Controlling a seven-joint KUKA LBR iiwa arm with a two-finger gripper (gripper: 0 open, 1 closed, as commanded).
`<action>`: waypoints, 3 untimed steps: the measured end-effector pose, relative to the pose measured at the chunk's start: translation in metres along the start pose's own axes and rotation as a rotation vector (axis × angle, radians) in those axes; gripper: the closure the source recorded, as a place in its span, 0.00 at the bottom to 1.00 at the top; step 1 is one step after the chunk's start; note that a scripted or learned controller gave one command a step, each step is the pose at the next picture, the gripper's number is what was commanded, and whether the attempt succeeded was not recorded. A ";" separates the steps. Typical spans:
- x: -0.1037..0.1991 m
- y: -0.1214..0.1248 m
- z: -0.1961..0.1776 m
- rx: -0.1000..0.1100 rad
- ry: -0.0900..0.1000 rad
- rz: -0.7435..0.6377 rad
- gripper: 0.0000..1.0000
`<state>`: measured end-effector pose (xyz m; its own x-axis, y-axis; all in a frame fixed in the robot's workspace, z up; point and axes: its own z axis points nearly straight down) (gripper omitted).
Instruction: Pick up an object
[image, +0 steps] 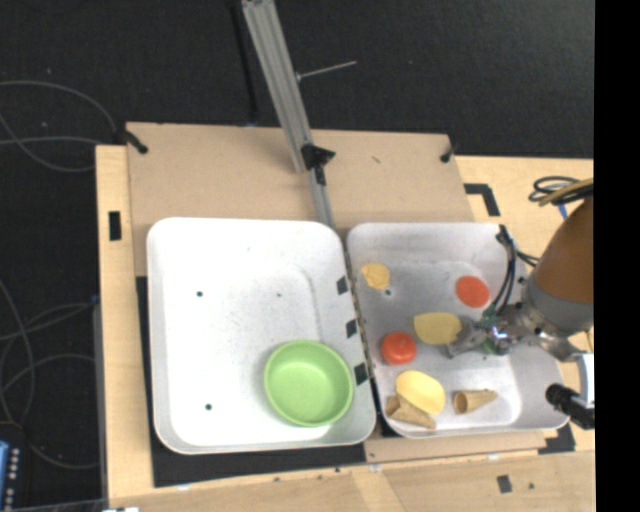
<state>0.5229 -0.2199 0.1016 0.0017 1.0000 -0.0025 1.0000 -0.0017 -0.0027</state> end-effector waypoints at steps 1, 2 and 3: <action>0.000 0.002 -0.013 -0.007 0.001 0.003 1.00; -0.002 0.010 -0.076 -0.011 0.000 -0.006 1.00; -0.001 0.012 -0.120 -0.010 0.000 -0.006 1.00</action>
<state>0.5349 -0.2203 0.2217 -0.0046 1.0000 -0.0021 1.0000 0.0046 0.0074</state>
